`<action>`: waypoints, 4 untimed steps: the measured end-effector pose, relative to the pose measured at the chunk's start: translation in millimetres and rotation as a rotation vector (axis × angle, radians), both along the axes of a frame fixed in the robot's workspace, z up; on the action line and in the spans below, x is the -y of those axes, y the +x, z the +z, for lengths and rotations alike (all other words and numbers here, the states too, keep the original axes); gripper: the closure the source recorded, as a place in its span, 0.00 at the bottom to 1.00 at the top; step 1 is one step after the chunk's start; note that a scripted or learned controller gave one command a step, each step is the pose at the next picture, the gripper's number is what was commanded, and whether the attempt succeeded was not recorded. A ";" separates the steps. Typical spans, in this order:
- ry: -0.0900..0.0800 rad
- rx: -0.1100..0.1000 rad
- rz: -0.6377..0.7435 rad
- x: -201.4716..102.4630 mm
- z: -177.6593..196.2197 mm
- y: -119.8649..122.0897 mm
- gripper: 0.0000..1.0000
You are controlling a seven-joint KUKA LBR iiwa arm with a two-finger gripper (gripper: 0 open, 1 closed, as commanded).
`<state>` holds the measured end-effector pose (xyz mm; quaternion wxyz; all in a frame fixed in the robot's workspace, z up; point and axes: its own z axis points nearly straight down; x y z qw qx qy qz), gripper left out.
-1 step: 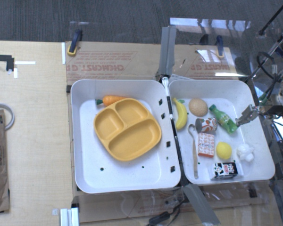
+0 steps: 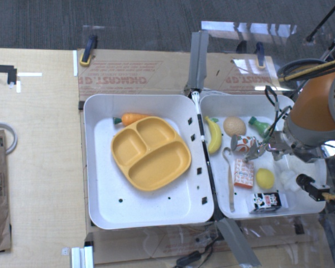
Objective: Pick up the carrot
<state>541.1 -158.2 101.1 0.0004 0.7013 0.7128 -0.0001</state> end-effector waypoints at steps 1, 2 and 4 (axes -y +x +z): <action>0.000 -0.001 0.203 -13.1 59.0 40.3 0.00; 0.000 -0.002 0.276 -71.8 90.4 4.5 0.00; -0.001 0.000 0.448 -35.2 -9.0 18.9 0.00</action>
